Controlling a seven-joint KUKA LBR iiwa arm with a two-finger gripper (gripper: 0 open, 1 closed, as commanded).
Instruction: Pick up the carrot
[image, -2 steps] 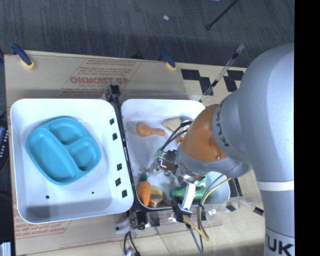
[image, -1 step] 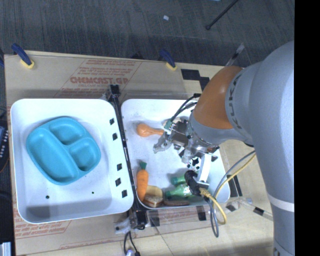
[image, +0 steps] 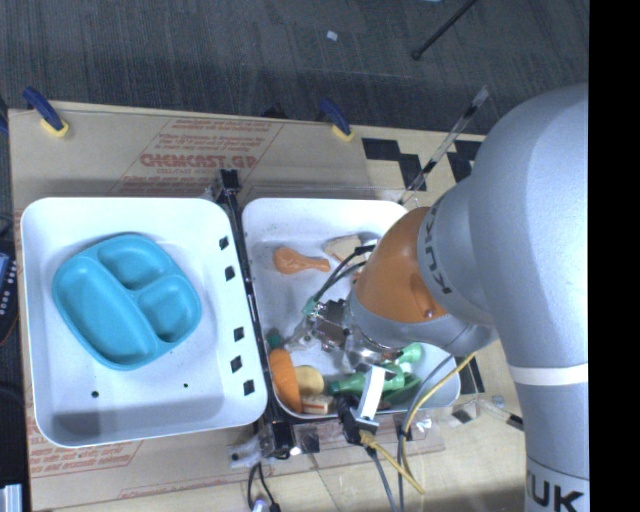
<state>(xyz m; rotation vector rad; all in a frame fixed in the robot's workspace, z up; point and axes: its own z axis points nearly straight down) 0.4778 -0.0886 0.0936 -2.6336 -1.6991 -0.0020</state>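
The end effector (image: 326, 322) is low in the right bin (image: 300, 208); whether it is spread or pressed together cannot be told. The carrot (image: 284, 376) lies just below and left of it, not held. 1 toy drumstick (image: 300, 262) lies above it.

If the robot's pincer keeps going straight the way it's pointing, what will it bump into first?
Probably the bare white floor of the right bin, not the carrot, which lies a bit lower in the picture. The pincer seems to point down, but depth is hard to judge.
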